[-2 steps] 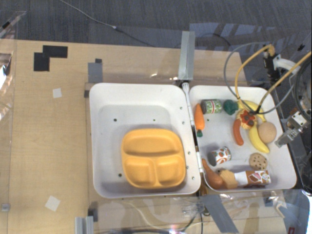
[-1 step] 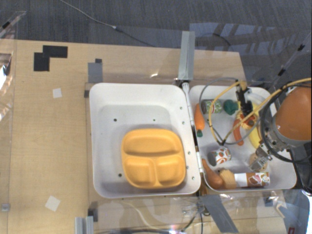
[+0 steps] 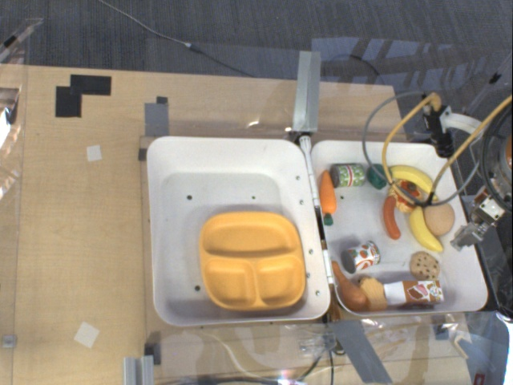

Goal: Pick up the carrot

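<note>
Pale wooden desk (image 3: 72,239) carries two white bins. Left bin (image 3: 172,215) holds a yellow divided plate (image 3: 252,259). Right bin (image 3: 465,283) holds the carrot (image 3: 327,195), lying upright-wise against its left wall, beside a green can (image 3: 349,175), banana (image 3: 421,211) and sausage (image 3: 390,217). Whether the hand (image 3: 481,219) at the right rim is open or closed cannot be told.

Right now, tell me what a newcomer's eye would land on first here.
First the yellow divided tray, alone in the left bin. Then the crowded right bin: a banana near its far right side, and the orange carrot lying against its left wall, beside a green can. At the right edge, cables loop above that bin.
</note>
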You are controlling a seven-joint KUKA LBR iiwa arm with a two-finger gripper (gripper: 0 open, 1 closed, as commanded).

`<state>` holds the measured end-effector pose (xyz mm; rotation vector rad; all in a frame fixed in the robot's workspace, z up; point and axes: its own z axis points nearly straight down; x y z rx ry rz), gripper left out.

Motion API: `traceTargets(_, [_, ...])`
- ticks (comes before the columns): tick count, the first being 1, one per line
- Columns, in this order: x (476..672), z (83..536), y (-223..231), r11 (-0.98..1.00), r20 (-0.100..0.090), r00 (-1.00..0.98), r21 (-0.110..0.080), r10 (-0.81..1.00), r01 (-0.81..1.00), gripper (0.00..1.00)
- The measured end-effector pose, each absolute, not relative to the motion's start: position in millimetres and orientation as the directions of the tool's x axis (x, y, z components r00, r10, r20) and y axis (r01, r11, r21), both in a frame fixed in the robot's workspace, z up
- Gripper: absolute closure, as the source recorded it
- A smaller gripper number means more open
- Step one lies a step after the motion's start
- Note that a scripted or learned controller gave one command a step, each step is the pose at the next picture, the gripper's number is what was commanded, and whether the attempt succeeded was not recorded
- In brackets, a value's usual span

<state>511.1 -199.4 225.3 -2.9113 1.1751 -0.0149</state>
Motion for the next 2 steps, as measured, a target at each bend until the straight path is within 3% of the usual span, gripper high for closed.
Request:
traceTargets(1, [527.6,90,-177,-0.715,0.010,0.715,-0.005,-0.699,-0.699,1.00])
traceTargets(2, [537.2,214,-199,-0.811,0.013,0.811,-0.005,-0.585,-0.585,1.00])
